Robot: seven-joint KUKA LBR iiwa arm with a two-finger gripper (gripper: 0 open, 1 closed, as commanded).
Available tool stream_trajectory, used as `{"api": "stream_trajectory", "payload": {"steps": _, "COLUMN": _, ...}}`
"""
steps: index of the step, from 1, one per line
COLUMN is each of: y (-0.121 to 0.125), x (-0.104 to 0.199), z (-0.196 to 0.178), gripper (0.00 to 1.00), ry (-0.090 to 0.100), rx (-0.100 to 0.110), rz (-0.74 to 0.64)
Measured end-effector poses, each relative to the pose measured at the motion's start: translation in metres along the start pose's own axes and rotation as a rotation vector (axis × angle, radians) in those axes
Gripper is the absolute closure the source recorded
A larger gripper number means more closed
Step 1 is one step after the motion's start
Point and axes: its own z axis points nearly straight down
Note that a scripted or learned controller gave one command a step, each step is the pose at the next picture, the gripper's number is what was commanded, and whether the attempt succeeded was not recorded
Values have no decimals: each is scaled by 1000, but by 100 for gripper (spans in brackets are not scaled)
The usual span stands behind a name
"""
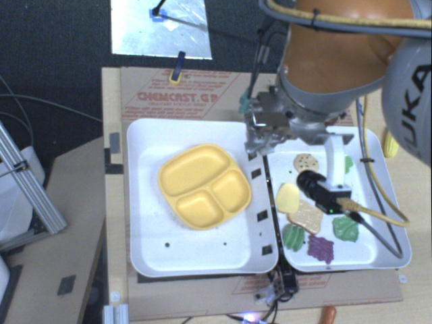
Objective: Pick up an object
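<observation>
Arm: a grey robot arm with an orange band (337,32) reaches in from the right, above the far end of the right bin.
Jaws: low over the far end of the divide between the two bins; I cannot tell how far open they are or whether they hold anything.
Left bin: a shallow white left bin (145,248) holds a yellow three-compartment plastic plate (204,185).
Right bin: a shallow white right bin (364,254) holds a round chocolate-chip cookie (306,162), a pale yellow wedge (287,198), a tan square cracker (305,216), a green leafy piece (293,236) and a purple leafy piece (320,248), all lying on its floor.
</observation>
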Motion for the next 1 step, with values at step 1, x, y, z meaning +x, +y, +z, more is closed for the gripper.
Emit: {"api": "stream_trajectory", "payload": {"steps": 1, "y": 1, "x": 0, "z": -11, "gripper": 100, "ry": 0, "rx": -2, "rz": -7}}
